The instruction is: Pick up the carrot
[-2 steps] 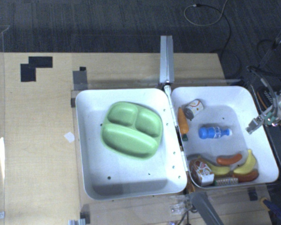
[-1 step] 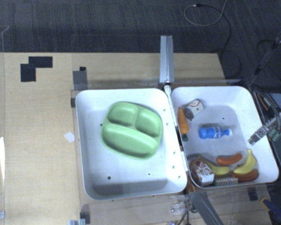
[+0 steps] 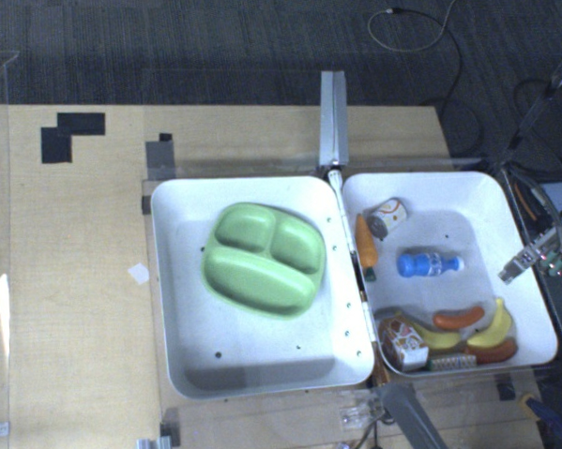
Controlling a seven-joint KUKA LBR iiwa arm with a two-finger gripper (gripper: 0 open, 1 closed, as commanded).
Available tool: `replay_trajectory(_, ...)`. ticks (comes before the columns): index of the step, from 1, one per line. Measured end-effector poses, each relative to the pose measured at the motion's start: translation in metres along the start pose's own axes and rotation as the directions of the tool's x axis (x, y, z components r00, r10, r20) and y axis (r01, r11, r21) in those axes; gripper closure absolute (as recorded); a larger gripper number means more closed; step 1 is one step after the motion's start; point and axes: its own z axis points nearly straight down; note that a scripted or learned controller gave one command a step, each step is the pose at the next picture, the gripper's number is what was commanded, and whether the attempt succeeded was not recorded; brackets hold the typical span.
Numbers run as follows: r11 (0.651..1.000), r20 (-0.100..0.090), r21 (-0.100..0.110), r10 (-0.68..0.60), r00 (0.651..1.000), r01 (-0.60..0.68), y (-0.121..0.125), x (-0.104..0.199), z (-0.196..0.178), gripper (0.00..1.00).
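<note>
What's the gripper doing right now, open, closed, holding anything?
Gripper: at the right bin's right edge, away from the carrot; open or closed cannot be told.

**Carrot lying at the right bin's left wall**

The carrot [image 3: 366, 242] is a small orange piece with a darker, greenish tip at its lower end. It lies flat on the floor of the right bin [image 3: 477, 199], its length running from twelve o'clock to six o'clock, pressed close along the bin's left wall, at about nine o'clock from the bin's middle.
</note>
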Motion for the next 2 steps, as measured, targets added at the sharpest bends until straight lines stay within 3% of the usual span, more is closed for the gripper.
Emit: replay_trajectory(2, 1.000, 0.013, -0.012, -0.006, 1.000, 0.006, 0.005, -0.002, -0.024, 1.00)
